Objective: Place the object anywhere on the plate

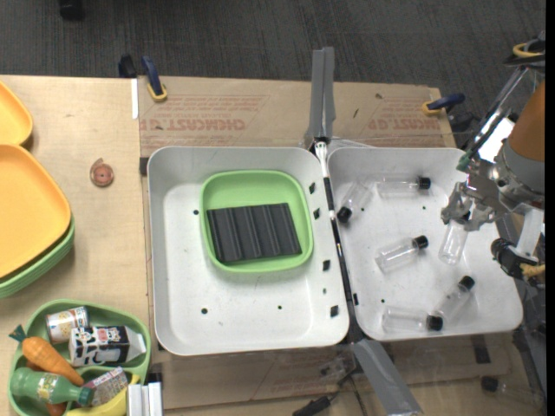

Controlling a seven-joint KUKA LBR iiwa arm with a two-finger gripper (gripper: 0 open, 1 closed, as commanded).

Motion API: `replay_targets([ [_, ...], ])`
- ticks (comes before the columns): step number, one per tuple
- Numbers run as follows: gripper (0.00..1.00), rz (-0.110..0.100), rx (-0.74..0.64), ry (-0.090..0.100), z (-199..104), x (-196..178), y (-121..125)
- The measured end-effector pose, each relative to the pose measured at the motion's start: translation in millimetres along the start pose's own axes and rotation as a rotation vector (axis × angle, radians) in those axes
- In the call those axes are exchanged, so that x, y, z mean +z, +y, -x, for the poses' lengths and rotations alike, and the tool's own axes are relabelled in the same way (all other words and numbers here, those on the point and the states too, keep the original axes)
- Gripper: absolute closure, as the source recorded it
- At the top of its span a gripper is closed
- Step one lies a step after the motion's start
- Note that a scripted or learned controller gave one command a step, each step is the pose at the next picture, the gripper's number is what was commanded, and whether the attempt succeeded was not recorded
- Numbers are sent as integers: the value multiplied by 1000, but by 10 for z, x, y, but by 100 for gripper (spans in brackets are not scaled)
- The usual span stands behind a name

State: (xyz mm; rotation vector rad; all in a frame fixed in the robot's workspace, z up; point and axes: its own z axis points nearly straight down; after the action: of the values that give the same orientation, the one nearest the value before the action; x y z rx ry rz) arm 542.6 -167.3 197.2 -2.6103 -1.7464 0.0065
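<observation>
The claw (458,217) is hanging over the far right side of the right bin (364,319), and a clear vial (452,243) is sitting directly beneath it, its upper end apparently between the fingertips; the fingers appear to be closing on that upper end, though the clear plastic is making the contact hard to confirm. The plate (299,193), a green dish carrying a dark ribbed insert, is lying well to the claw's left in the left bin (165,258), across the ridge where the two bins are meeting. Other vials with black caps are lying loose in the right bin: one (403,254) just to the claw's left, one (401,185) beyond it to the left, one (458,295) just nearer the camera, and one (408,321) at the near wall. The task is judged to be at the pick-up stage, with the carry not yet done. The chief risk is a slipping grip: the vial is smooth and round, and it is being pinched near one end, so it could be swinging or dropping during the traverse. A low carry could also be clipping the ridge between the bins. The ribbed insert could be letting a released vial roll off.
</observation>
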Motion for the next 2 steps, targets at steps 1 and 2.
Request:
replay_targets([
  [1, 100, -1, -43, 1, -692, -187, -452],
  [2, 100, -1, -143, 0, -1249, 10, -401],
])
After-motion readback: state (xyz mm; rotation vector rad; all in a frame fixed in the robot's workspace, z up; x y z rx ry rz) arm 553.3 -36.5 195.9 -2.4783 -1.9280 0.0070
